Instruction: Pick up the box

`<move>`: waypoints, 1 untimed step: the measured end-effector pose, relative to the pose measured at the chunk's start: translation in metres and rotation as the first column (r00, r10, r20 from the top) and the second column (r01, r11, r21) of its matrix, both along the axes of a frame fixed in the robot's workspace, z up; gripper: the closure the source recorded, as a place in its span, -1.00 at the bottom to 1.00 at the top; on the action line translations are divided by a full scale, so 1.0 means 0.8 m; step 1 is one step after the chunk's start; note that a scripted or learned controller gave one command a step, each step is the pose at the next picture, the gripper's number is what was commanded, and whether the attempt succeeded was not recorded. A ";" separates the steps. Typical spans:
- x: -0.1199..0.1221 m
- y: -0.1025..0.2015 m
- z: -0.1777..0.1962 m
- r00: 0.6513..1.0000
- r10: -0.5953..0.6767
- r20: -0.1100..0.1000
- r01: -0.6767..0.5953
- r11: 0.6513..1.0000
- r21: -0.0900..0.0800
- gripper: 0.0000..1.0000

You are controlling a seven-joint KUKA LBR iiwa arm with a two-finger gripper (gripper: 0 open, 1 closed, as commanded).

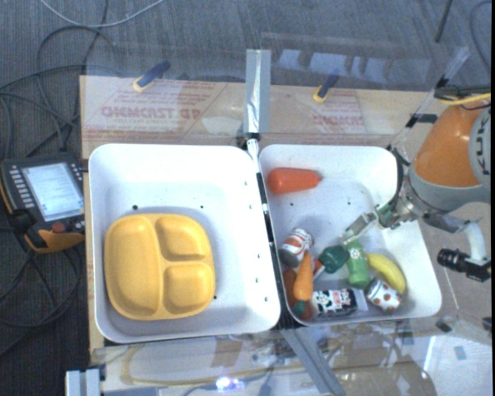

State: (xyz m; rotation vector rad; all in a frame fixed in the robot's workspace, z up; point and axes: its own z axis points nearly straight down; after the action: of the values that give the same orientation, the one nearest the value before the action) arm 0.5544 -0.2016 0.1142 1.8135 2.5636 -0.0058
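Nearest the camera lies the box (335, 301), black and white, flat against the near wall of the right bin (330, 157). Its long axis runs along that wall, left to right in the view; I cannot tell which end is the front. It is near the gripper (359, 225), below the fingertips, with a green block (333, 258) between them. The fingers stand narrowly apart and hold nothing, probably because the descent is not yet made.

Black-and-white patterned box (335, 301), yellow tray (159, 264)
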 end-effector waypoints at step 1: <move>0.090 0.006 -0.031 0.999 -0.039 0.011 0.039 0.999 -0.001 -1.00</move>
State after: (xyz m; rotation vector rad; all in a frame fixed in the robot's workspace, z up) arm 0.6262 -0.1969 0.0897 1.8581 2.5196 0.0027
